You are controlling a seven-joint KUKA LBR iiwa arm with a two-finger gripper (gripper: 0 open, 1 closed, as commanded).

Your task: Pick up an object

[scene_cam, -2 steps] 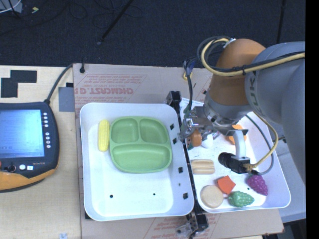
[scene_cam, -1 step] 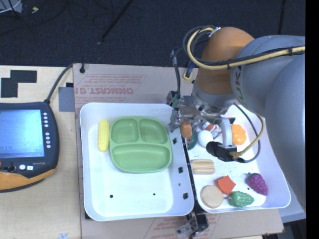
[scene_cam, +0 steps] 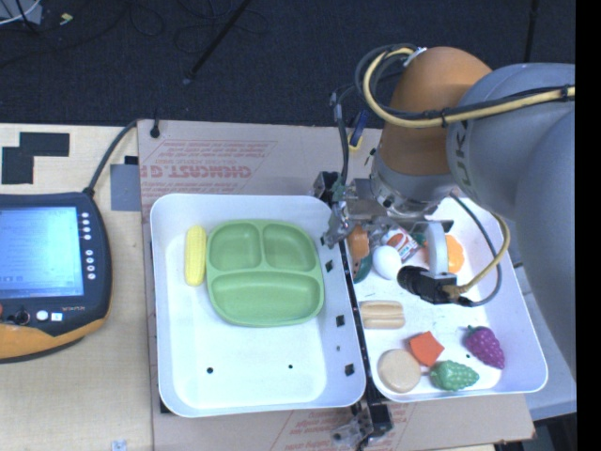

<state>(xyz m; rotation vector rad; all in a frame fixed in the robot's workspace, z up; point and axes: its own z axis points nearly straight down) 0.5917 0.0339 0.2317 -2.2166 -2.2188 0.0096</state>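
Clutter crowds the upper part of the right bin (scene_cam: 526,346), and the arm's wrist hangs right over it, so the gripper (scene_cam: 380,242) is largely masked by its own housing; how it is set I cannot tell. The nearest candidate is a white egg (scene_cam: 386,261), sitting just toward 5 o'clock from the gripper, close beside or possibly touching it. It is round, so no long axis constrains the approach. An orange piece (scene_cam: 360,244) lies at the egg's 10 o'clock, hard against the divider.

Further down the same bin, toward 6 o'clock of the gripper, a hot dog bun (scene_cam: 381,315) lies with its long axis running 3 to 9. Beyond it sit a round cookie (scene_cam: 400,371), an orange-red block (scene_cam: 426,348), a green leafy item (scene_cam: 454,376) and purple grapes (scene_cam: 485,346).

The left bin (scene_cam: 188,383) holds a green divided plate (scene_cam: 264,272), its compartments bare, and a corn cob (scene_cam: 194,255) just beside it at 9 o'clock, lengthwise 12 to 6.
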